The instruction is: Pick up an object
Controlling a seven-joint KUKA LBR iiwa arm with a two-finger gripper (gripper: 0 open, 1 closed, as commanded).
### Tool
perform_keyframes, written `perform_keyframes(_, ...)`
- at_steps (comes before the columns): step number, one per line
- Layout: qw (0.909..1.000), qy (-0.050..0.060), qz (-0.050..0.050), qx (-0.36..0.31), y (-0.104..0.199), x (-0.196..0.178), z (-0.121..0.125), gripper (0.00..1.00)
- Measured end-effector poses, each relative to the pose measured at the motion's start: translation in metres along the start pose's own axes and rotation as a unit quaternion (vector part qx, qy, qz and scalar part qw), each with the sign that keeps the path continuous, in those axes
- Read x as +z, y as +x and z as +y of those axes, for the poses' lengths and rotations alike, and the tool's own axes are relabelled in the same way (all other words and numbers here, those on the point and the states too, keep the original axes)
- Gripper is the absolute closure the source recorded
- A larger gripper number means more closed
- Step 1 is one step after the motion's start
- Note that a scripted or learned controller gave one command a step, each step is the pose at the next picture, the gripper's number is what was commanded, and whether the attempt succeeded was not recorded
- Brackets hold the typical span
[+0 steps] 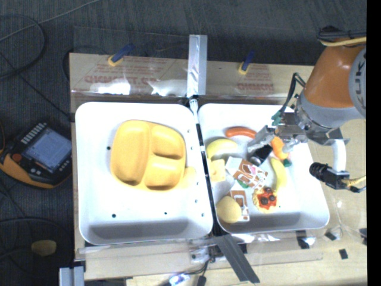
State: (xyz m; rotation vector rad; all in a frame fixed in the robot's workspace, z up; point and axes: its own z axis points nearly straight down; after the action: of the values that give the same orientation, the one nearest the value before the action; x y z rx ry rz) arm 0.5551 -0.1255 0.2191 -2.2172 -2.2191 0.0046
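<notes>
Reaching with the gripper (260, 152) low into the right bin (318, 216), tip slanted away from the wrist and toward the bin's middle. Impossible to tell from this slanted overhead view whether released or clenched; nothing plainly seen caught in it, so no claiming a hold.

Crowded all round the tip. Just behind it, on the wrist side, touching or nearly so: a small orange toy carrot (277, 143) with a green end. Just beyond the tip, on the side away from the wrist: a printed card packet (249, 173), lying flat, with its long axis running on in roughly the direction of the reach. Beside that, nearer the arm: a toy banana (278, 175), long axis crosswise to the reach. Farther past the tip: a pale yellow-green round fruit (219, 148), a red sausage (240, 131) off to one side, a yellow round fruit (228, 208) and a toy pizza slice (265, 198) well out toward the bin's near wall.

Judging by closeness alone, likeliest pick: the packet, almost directly under the tip, needing only a short drop. Worth minding the flat lie, offering little edge to pinch, and the carrot crowding the wrist side.

Well apart, far past the tip in the left bin (89, 219): a large yellow divided plate (147, 154).
</notes>
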Motion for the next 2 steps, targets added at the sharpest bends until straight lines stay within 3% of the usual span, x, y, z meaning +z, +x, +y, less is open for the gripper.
perform_keyframes(1, 1.0000, 0.000, 0.000, 0.000, 0.0000, 0.0000, 0.0000, 0.00)
perform_keyframes(2, 0.9968, 0.000, -0.001, -0.080, 0.0009, -0.0024, 0.0053, 0.00)
